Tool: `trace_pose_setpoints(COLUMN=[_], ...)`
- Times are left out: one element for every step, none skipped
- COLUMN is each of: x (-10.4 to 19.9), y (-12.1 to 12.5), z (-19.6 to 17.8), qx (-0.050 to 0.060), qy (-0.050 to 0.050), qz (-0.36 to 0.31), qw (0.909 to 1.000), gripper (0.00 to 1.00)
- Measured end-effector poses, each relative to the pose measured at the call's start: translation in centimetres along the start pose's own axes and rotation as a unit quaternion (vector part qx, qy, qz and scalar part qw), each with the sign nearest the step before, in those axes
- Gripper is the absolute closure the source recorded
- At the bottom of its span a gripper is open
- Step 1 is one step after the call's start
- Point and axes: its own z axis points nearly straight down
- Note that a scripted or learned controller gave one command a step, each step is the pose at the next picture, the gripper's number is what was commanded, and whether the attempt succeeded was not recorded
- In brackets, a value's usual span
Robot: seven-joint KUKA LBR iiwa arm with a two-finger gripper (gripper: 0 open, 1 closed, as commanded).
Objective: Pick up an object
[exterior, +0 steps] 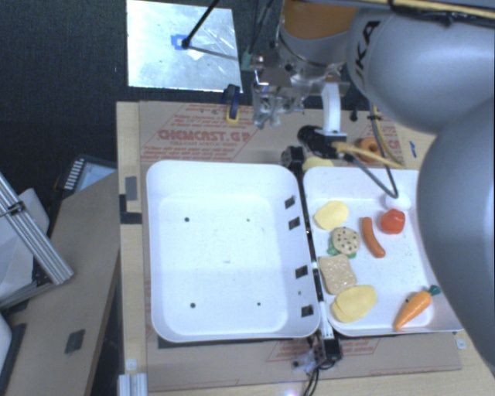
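Down at the bottom of the frame, the cardboard-covered bench (216,363) is carrying two white bins side by side. Lying nearest in the right bin (390,267), a small orange carrot (414,306) with a green tip is sitting at the lower right, and just left of it a pale yellow chip-like piece (354,303) is resting against the bin's left wall. Touching it from above, a square tan cracker (337,273) is lying flat, and a round speckled cookie (344,241) with something green under its edge is leaning on the cracker's upper side. To the right of the cookie a reddish sausage (372,237) is lying lengthwise, with a red tomato-like piece (393,222) just beside its upper end. Another yellow chip-like piece (331,214) is sitting above the cookie. The left bin (224,251) is taking up the middle of the frame.

Farther back, the grey arm (433,69) is sweeping in from the right and filling the upper right corner, its orange band (317,19) showing at the top. The gripper (267,104) is hanging over the bench beyond the bins, near the top centre, well apart from every object; whether it is apart or together I cannot tell.
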Motion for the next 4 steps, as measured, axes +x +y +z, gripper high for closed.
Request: trace_pose_setpoints(x=[8.3, 8.8, 9.0, 9.0], y=[0.1, 0.1, -9.0, -16.9], z=[-4.0, -18.8, -18.0, -17.9], qx=[0.0, -0.006, 0.002, 0.004], qy=[0.001, 0.001, 0.0, -0.001], qz=[0.0, 0.002, 0.002, 0.002], qw=[1.0, 1.0, 1.0, 1.0], gripper=[1.0, 1.0, 1.0, 1.0])
